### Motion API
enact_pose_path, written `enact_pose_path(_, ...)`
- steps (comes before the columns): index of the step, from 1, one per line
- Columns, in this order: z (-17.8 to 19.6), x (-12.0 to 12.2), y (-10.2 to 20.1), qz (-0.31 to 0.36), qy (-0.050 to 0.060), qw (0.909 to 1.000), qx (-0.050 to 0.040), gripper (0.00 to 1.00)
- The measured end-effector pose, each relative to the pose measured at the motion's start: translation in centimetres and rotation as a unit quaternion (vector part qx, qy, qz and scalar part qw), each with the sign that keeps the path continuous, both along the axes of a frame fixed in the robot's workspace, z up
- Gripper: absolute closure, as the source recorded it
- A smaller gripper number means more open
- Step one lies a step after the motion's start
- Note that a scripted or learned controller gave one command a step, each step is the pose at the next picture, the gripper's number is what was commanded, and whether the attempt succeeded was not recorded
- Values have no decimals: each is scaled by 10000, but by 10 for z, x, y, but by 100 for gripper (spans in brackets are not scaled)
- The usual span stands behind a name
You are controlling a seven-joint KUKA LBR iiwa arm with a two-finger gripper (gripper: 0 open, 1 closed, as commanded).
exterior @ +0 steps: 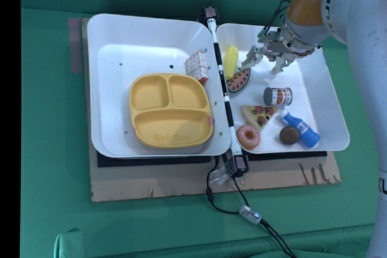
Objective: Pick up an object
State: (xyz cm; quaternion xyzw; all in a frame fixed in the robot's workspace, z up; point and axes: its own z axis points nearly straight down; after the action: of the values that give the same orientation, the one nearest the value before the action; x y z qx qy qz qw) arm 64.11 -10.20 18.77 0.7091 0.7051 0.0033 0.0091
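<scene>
Cables (242, 205) trail off the front of the cardboard base (151, 181), nearest to where I stand. Behind them sit the two white bins, split by a black-and-white divider bar (221, 81).

Over the back of the right bin (329, 96) hangs the gripper (267, 62), its two fingers spread apart and pointing down, with nothing between them. Just to its left lies a corn cob (231, 61), its long axis running front to back, roughly parallel to the divider. Nearer me than the corn, and to the lower left of the fingers, a watermelon slice (239, 80) rests with its curved rind toward the front. Directly in front of the gripper lies a small can (277, 96) on its side, its long axis pointing left to right. Further forward lie a pizza slice (259, 114), tip pointing right, a pink donut (248, 137), a brown round piece (289, 135) and a blue bottle (300, 129) lying slantwise, cap toward the back left.

Far left of the gripper, the left bin (109, 39) holds a yellow divided plate (171, 110) and a small carton (196, 65) against the divider. Nothing stands between the fingers and the bin floor beneath them.
</scene>
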Motion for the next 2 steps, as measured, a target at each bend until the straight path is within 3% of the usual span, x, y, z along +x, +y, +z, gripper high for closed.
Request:
enact_pose_path(1, 18, 3, -3, -27, -84, 10000, -27, 100)
enact_pose_path(2, 18, 3, -3, -25, -82, 10000, -26, 0)
